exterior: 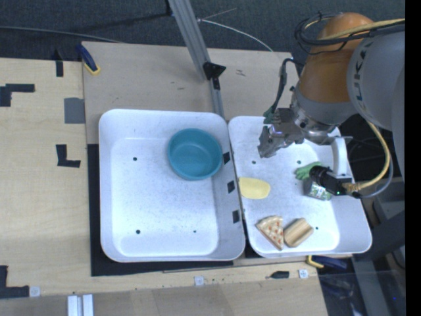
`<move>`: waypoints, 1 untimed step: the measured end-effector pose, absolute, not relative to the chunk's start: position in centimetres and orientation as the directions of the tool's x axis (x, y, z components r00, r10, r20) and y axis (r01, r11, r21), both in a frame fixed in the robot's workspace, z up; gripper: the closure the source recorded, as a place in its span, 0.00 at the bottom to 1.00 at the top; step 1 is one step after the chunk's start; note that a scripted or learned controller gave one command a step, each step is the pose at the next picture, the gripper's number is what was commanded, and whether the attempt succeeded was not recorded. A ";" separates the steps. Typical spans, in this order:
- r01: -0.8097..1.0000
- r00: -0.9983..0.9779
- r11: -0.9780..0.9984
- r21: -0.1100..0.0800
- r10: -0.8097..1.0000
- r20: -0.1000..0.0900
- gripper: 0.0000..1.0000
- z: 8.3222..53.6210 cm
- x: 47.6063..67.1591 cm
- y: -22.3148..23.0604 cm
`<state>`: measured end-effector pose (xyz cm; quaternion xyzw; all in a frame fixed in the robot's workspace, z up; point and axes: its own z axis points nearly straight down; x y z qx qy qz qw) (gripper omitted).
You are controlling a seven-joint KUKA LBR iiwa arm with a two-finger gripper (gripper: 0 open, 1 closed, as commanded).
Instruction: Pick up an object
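Looking down from the camera view: got the gripper (268,147) hanging over the back-left part of the right bin (287,199), close to the divide with the left bin (158,209). Can't tell how far open from up here, or whether holding anything, just too dark and bunched up at the tip. Nearest to it, a yellow blob (254,188), lying flat by the bin's left wall, just in front of the gripper and apart from it. Further toward the front edge, a pizza slice (270,231) and a tan bread piece (298,232), touching side by side. Off to the right, a small green thing (305,171), partly tucked behind robot hardware, so hard to make out. Over in the left bin, a blue bowl (195,153), upright, near the back right corner, well apart from the gripper. Behind the bins, a slanted metal pole (191,31) crossing the bench (145,78), ending near the gap between the two.
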<state>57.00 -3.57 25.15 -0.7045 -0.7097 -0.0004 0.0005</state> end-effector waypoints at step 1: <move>1.000 -0.006 0.006 -0.001 1.000 0.001 1.00 25.3 59.0 0.9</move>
